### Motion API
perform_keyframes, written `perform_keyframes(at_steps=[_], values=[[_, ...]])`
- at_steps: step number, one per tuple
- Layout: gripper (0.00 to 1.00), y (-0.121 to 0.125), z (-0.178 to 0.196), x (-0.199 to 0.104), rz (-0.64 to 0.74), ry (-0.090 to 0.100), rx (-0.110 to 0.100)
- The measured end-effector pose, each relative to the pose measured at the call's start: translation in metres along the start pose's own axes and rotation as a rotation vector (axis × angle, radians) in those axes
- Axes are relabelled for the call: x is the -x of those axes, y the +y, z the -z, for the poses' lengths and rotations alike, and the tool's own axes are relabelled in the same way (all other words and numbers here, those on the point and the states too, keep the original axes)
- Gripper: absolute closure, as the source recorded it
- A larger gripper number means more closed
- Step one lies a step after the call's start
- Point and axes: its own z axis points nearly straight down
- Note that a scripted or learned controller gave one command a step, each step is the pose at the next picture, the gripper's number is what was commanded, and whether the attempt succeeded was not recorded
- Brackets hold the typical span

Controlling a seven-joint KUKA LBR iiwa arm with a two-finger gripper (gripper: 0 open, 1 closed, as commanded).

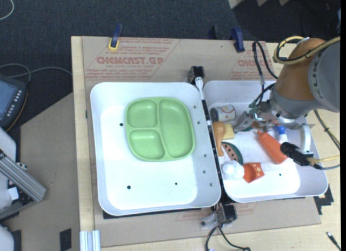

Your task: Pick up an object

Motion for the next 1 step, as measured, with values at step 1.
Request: perform_keyframes(at_steps=[1], values=[[1.0, 0.0015, 0.0136, 0.0007, -0.001, -0.002, 0.007]])
